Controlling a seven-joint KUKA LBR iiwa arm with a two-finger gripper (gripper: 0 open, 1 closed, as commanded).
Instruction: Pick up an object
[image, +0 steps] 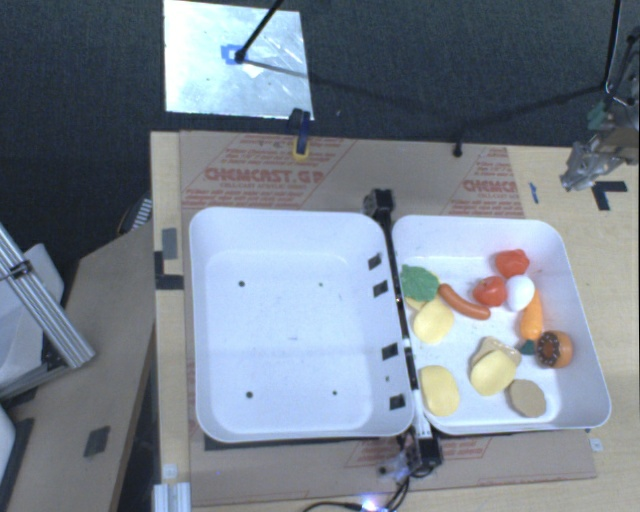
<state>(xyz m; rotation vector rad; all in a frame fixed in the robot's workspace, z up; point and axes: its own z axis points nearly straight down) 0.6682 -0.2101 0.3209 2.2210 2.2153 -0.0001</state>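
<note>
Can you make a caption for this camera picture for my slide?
Toy food fills the right bin, the left bin waits beside it, and the gripper hovers near the bench's far right corner.

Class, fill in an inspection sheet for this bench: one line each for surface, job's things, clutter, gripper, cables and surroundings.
Surface: brown board bearing two white bins side by side, left bin and right bin.
Job's things: toy foods all in the right bin: green leafy piece, sausage, two red pieces, white egg, carrot, yellow pieces, tan piece.
Clutter: nothing seen in the left bin.
Gripper: gripper at the view's upper right, above the board's edge, away from the bins; finger state unclear.
Cables: dark cable running across the floor.
Surroundings: dark carpet, shiny sheet, metal frame at left.
</note>
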